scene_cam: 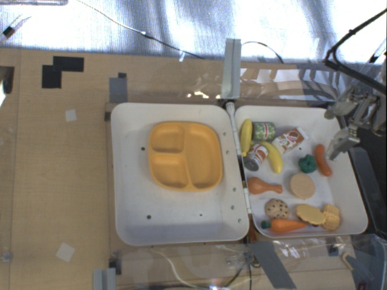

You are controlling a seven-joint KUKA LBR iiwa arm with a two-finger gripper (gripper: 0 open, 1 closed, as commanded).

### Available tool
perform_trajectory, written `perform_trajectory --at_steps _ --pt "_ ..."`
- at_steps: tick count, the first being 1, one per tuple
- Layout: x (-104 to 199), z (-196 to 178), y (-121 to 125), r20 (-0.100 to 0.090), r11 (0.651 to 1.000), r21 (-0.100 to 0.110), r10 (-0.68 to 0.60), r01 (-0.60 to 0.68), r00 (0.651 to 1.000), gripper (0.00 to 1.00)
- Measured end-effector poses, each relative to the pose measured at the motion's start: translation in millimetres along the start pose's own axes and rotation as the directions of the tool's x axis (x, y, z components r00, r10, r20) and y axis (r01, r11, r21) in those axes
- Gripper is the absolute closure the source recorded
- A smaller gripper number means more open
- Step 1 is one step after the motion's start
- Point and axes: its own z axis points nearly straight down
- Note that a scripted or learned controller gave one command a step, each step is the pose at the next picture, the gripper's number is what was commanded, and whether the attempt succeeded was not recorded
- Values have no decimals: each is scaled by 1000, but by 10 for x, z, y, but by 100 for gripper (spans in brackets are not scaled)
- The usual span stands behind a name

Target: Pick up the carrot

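Camera view, read left to right: the left bin (130, 222) holds a yellow divided plate (184, 156). The right bin (357, 219) holds the carrot (289, 225) at its near edge, long axis running left-right, tip to the right, just beside a cookie (276, 208). The gripper (336, 146) hangs at the bin's far right; whether it is open cannot be told. The carrot lies down-left of it, well apart.

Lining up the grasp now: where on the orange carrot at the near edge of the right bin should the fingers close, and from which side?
Grip the orange carrot at its thick middle, coming straight down from above. It lies flat, long axis across the bin, so the fingers should probably close across its width. Stay off its left end, where the speckled cookie crowds it, and off its narrow right tip beside the tan toast slice.
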Motion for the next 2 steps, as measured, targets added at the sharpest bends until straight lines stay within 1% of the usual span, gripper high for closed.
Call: perform_trajectory --at_steps 1,2 --pt "-19 -131 12 12 1000 -2 -4 4 1000 100" --pt "-19 -129 14 12 1000 -2 -4 4 1000 0"
